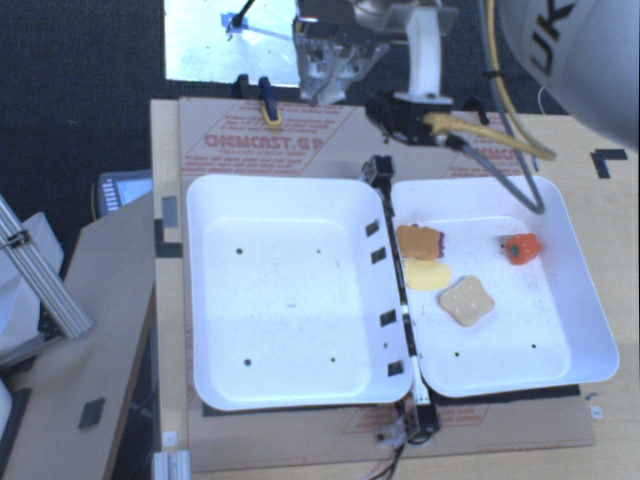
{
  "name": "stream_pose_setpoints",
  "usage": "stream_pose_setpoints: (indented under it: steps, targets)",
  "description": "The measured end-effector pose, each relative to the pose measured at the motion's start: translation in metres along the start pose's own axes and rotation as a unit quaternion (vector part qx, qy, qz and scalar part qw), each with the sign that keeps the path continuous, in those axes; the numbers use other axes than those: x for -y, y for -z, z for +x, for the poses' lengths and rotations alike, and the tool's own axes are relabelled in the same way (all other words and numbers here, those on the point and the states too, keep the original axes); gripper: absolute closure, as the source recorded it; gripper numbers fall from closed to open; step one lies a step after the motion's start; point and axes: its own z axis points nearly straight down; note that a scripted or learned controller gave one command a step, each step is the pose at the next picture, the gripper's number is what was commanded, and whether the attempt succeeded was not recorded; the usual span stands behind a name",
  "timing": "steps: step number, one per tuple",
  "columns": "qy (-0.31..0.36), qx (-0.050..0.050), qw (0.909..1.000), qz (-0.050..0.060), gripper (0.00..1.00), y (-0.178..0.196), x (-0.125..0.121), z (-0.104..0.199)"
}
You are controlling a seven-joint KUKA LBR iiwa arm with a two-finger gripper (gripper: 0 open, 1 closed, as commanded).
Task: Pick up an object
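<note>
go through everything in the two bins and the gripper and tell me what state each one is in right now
Left bin: resting flat on the bench.
Right bin: holding four items.
Toast slice: lying flat, mid-bin.
Yellow piece: lying flat, its upper edge against the orange-brown piece.
Orange-brown piece: lying beside the divider.
Red-orange piece: lying apart from the others.
Gripper: raised behind the bins, holding nothing visible.

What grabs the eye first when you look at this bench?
Two white bins sit side by side; the right bin holds a small cluster of toy food: a bread slice, a yellow piece, an orange-brown piece and a red-orange piece. The hand hangs beyond the bins' far edge.
</note>
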Motion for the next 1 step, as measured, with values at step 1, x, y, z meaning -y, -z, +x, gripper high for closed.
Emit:
stream_pose_setpoints:
  steps: [1]
  targets:
    - [0.001, 0.0, 1.0, 0.0, 0.0, 0.0002, 0.0006, 0.0003]
